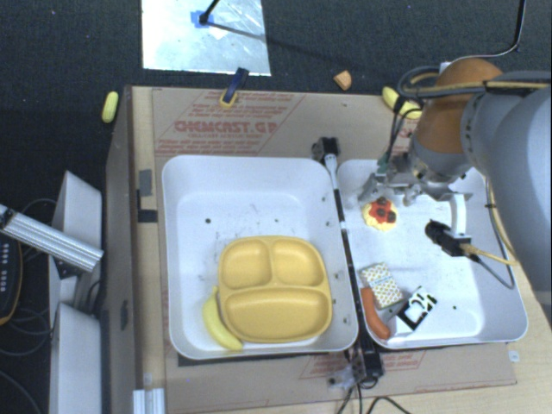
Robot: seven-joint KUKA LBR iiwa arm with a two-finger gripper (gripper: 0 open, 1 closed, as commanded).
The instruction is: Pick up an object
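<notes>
Over the right white bin [483, 317] the gripper [390, 188] is hanging with fingers spread (nothing between them), the small yellow-and-red toy [380, 216] lying just below, so descending straight and centred looks wisest.

Left bin [185, 231]: divided tray [274, 287] toward the near side, banana [216, 322] touching its near-left edge. Right bin [496, 304]: small round toy [380, 216] at the far left, gripper [392, 190] directly over it; packet [380, 284], carrot-shaped piece [374, 310] and block [417, 309] clustered near the front-left corner.
</notes>
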